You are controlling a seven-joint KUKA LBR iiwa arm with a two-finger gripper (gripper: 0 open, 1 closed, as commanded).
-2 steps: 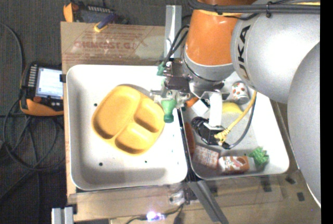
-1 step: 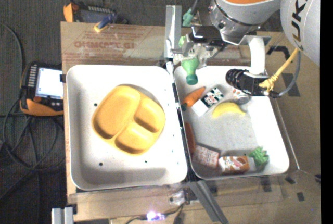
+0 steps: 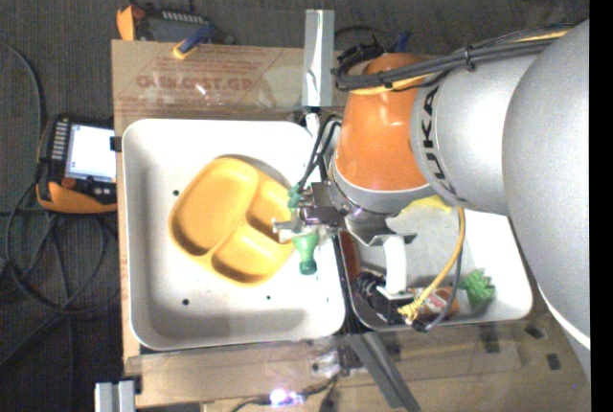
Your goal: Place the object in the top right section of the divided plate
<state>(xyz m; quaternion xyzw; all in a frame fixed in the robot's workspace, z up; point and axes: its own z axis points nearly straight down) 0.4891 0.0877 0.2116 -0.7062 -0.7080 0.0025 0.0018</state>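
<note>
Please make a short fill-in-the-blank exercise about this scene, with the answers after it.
1. The yellow divided plastic plate lies in the ____ white bin.
2. The small object hanging at the gripper is ____ in colour.
3. The band above the grey arm's wrist is ____.

Answers: left; green; orange

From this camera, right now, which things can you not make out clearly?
- Pincer: a green object sits at its tip, but an actual grip is too small to confirm.
- Right bin: largely covered by the arm; only some items near its lower edge show.
- Yellow divided plate: its right edge is hidden behind the pincer.
</note>
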